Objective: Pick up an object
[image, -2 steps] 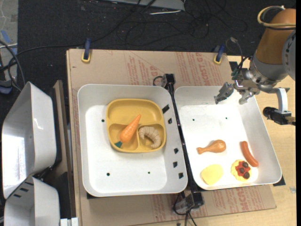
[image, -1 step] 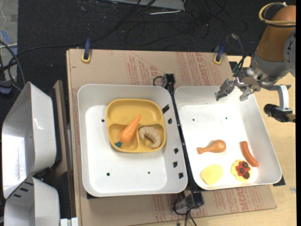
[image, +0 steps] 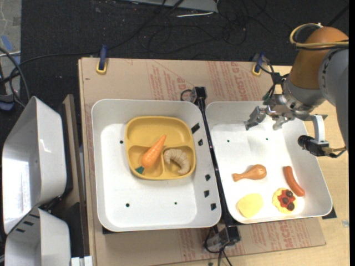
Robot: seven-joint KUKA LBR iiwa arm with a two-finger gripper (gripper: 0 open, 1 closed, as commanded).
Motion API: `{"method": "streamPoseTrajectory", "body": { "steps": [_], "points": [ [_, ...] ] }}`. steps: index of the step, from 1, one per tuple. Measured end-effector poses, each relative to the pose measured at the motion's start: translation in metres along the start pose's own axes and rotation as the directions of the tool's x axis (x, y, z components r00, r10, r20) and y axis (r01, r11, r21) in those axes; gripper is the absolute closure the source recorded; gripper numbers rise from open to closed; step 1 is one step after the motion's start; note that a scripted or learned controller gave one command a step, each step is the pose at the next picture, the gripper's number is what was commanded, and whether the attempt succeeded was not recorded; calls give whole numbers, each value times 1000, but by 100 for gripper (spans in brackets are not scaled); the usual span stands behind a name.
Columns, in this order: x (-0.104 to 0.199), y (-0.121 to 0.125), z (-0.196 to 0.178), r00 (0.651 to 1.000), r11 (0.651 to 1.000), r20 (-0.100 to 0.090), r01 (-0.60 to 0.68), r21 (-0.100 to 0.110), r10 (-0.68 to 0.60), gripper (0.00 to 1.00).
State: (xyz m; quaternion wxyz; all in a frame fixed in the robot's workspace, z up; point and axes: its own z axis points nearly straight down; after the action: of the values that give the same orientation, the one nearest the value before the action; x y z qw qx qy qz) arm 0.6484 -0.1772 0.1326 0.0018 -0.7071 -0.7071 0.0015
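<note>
Nothing is picked up yet: the grey two-finger gripper hangs with fingers apart and empty over the back of the right shallow white bin, well apart from the orange plastic chicken drumstick near its front, so descending, closing and lifting all remain.

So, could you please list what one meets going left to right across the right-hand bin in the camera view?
Chicken drumstick → yellow round piece → small pizza → sausage. The end effector hangs above the bin's far end.
</note>
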Motion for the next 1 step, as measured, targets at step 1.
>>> {"method": "streamPoseTrajectory", "body": {
  "steps": [1],
  "points": [
    [1,0,43,1000,1000,1,2,-2,-2,0]
  ]
}}
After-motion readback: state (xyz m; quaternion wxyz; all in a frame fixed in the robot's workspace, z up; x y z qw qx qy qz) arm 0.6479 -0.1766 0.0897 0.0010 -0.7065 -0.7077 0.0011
